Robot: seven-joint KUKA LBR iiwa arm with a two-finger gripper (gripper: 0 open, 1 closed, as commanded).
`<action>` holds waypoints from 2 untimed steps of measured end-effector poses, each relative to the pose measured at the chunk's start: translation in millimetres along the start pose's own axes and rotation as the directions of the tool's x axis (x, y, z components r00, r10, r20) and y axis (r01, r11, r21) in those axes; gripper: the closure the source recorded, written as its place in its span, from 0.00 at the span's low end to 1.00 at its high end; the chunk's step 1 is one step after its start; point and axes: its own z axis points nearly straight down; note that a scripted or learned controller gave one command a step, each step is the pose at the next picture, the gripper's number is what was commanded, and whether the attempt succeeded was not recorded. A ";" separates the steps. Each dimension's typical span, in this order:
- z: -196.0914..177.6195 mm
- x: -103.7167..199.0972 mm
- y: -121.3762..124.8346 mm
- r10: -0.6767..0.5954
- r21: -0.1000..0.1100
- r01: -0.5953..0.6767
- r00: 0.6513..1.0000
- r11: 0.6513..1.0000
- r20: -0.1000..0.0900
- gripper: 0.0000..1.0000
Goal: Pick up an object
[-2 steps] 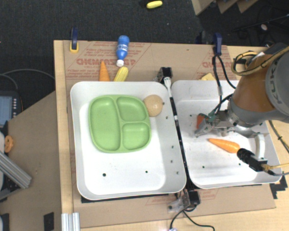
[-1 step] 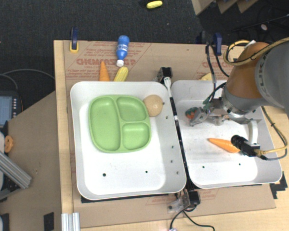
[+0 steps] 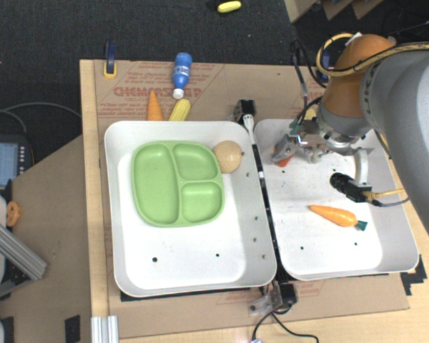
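Observation:
An orange toy carrot with a green stub lies on the floor of the right bin, toward its front. My gripper hangs over that bin's back left corner, well behind and left of the carrot. A small red-orange bit shows just under the gripper; I cannot tell whether it is held. In the left bin a green divided plate lies flat, with a tan round object at its back right corner.
Behind the bins on the cardboard lie a blue and white bottle, a small orange carrot shape, a yellow corn-like piece and a black tool. A blue clamp grips the board's back left edge.

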 end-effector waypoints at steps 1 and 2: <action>-10.4 -0.6 -1.9 0.001 0.002 -0.001 1.000 1.000 0.001 1.00; -105.2 55.7 -70.1 -0.001 0.006 0.001 1.000 1.000 -0.005 1.00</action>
